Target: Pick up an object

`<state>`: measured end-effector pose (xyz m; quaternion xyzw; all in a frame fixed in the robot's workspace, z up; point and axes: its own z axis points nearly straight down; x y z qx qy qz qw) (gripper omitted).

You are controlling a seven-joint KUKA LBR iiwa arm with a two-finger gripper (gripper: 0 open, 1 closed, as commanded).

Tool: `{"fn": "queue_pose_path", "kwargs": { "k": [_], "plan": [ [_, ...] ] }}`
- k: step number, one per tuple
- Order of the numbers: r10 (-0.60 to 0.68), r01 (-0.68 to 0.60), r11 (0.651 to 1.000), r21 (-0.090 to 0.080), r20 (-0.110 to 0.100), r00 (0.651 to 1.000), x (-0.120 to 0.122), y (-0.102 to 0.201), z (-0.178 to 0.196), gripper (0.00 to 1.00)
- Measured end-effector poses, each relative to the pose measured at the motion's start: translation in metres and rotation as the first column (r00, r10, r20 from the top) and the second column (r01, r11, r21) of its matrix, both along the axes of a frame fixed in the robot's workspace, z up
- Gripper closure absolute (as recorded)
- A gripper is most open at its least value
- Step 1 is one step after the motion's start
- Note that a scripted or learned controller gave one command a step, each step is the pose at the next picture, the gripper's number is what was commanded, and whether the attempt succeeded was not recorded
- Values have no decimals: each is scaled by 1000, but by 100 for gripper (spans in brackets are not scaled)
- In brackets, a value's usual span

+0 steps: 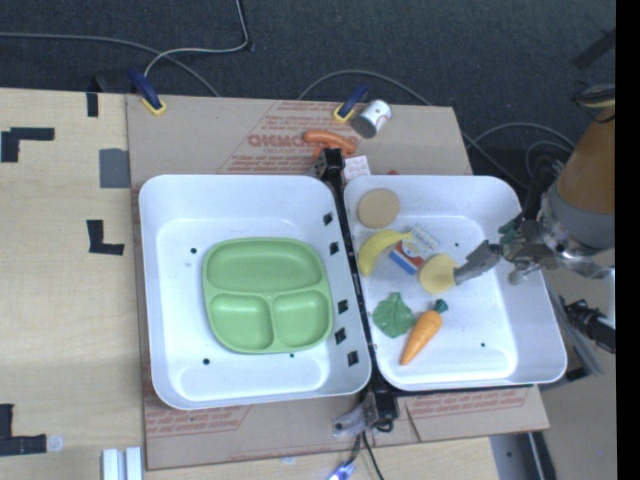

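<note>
Right now you are looking down on two white bins sitting side by side on the bench. The left bin is holding a green divided plate near its middle. The right bin is holding the toys you could pick: a tan disc by the far edge, a banana beside a small red, white and blue item, a yellow rounded piece, a green leafy toy and a carrot toward the near edge. The arm is reaching in over the right bin's right edge, and the gripper is resting just beside the yellow piece, perhaps touching it. Nothing is sitting visibly between the jaws, and how wide they are standing you cannot tell. The pick is looking unfinished: every toy is lying in the bin, so closing and lifting are remaining.
</note>
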<state>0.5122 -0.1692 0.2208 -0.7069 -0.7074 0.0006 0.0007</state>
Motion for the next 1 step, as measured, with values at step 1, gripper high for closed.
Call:
{"fn": "queue_pose_path", "kwargs": {
  "k": [1],
  "plan": [
    [0,0,1000,2,-4,1000,-26,40,-121,0]
  ]
}}
